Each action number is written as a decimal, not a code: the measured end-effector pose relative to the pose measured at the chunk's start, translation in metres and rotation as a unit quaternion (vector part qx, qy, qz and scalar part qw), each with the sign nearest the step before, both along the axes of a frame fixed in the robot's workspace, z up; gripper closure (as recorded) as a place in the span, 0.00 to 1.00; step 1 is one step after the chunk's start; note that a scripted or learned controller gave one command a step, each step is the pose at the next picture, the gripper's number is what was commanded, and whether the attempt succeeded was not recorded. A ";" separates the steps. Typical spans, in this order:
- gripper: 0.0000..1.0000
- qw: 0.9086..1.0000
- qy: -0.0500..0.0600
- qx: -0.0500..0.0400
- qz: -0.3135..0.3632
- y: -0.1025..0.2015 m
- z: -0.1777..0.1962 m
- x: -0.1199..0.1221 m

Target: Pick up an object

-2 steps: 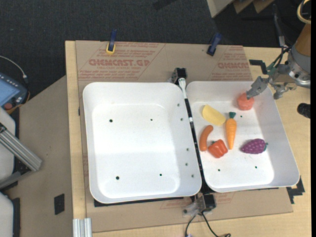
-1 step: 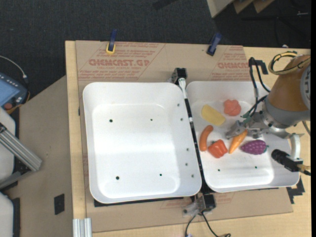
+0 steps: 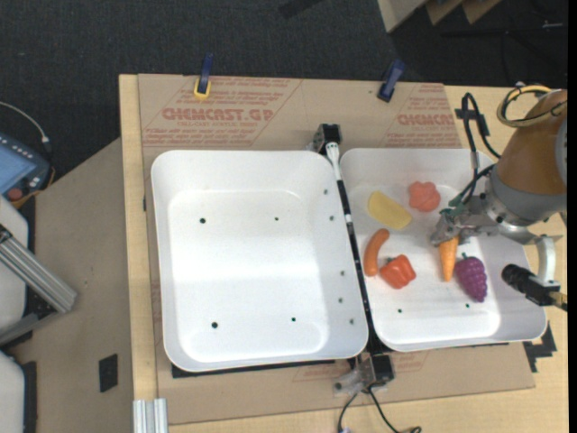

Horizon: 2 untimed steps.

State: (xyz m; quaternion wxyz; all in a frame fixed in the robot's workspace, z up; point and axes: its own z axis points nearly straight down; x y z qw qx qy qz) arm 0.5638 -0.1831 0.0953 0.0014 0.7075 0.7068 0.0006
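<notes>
so the gripper (image 3: 448,234) is hovering right at the top of the little carrot (image 3: 448,260) in the right bin (image 3: 424,332), just left of the purple grapes (image 3: 471,277), looks like it's lining up the grab, and next it probably needs to drop and close.

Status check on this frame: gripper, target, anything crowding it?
Gripper low in right bin, at the top of the orange carrot; grasp unconfirmed. Purple grapes crowd carrot's right side.
</notes>
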 end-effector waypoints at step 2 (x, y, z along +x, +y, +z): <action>1.00 1.000 0.001 0.004 0.006 0.202 0.093 -0.024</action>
